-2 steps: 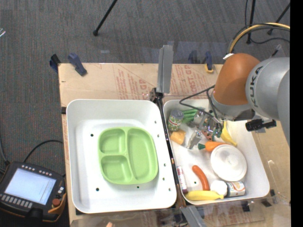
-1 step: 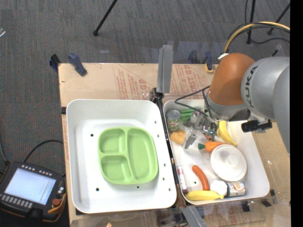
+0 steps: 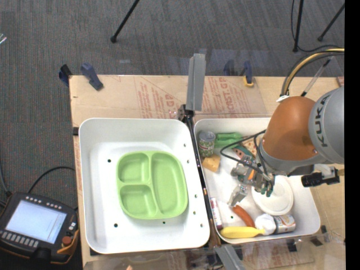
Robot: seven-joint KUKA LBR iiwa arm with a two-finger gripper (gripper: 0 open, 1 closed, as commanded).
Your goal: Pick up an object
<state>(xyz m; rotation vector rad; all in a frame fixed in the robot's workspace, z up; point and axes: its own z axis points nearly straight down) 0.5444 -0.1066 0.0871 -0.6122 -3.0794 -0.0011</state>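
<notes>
The worktop (image 3: pixel 140 97) carries two white bins side by side. The left bin (image 3: pixel 93 151) holds a green divided plate (image 3: pixel 152 184) lying flat near its middle, three compartments showing. The right bin (image 3: pixel 306 207) is crowded with small things.

The arm (image 3: pixel 304 134) comes in from the right, its orange band bulging over the right bin. The claw (image 3: pixel 241 194) hangs low inside that bin, near its middle. Whether it is parted or pinched I cannot tell; the wiring and metal parts around it blur together, and nothing shows plainly in its grip.

Around it lie the things it could take. A small can (image 3: pixel 206 144) stands near the bin's far left corner, with a green object (image 3: pixel 229 138) just beside it to the right. A yellow block (image 3: pixel 212 163) sits just in front of the can. A white round dish (image 3: pixel 277 200) lies to the right of the claw, partly under the arm. Nearer the front edge are an orange carrot-like piece (image 3: pixel 244 214), a yellow banana (image 3: pixel 243 232) along the front wall, and a small white bottle (image 3: pixel 274 224) lying on its side beside the banana. A thin marker (image 3: pixel 216 212) lies along the bin's left wall.

A screen controller (image 3: pixel 36 224) rests at the lower left, off the worktop.
</notes>
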